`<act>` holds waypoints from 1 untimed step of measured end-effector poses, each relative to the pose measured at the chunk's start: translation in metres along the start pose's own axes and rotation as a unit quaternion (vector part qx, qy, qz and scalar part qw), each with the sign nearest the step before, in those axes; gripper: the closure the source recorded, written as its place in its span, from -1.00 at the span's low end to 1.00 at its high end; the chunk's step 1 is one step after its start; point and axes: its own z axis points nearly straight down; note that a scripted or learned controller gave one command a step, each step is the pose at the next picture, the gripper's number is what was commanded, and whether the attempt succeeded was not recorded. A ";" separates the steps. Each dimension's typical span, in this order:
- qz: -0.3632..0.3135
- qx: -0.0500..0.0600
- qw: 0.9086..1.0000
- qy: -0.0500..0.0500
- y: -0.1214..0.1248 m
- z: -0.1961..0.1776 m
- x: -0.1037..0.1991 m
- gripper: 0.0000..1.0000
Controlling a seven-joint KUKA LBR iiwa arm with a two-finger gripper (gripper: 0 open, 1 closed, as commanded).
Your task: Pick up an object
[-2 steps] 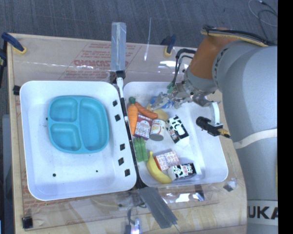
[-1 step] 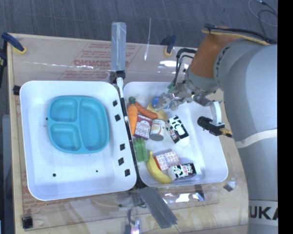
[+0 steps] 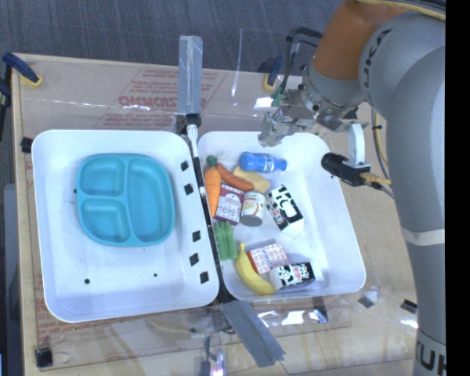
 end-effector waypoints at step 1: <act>0.000 0.001 1.000 0.000 -0.001 0.001 0.000 -1.00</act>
